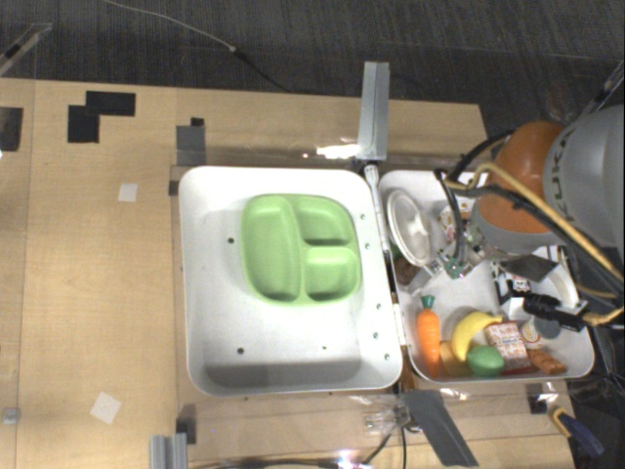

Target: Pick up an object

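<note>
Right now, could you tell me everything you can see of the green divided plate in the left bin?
The green divided plate is pale lime green with a matte, plastic look and a rounded-square outline. Raised ridges split it into three compartments: one long section along its left side and two smaller ones stacked on its right. It lies flat and open side up, slightly above the middle of the left white bin, resting on the bin's floor. Nothing lies in its compartments, and nothing else touches it; the arm is over the right bin, well away.
</note>
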`<action>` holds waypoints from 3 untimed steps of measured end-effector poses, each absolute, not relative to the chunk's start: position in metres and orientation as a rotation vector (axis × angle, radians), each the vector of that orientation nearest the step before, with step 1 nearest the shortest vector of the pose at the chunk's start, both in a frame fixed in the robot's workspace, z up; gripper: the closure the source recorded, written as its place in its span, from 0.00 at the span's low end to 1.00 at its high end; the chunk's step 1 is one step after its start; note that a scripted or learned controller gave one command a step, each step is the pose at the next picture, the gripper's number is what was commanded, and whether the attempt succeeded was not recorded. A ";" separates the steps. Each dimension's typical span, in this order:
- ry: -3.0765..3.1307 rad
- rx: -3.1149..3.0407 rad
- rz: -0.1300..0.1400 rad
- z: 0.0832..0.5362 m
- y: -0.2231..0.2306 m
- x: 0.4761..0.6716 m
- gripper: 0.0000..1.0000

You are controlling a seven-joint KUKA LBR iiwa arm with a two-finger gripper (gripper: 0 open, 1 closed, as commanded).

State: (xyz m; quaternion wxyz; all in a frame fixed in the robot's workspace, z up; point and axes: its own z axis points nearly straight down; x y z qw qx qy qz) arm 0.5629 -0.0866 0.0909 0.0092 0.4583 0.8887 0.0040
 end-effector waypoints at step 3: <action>2.627 1.686 0.012 0.092 -0.114 0.493 0.00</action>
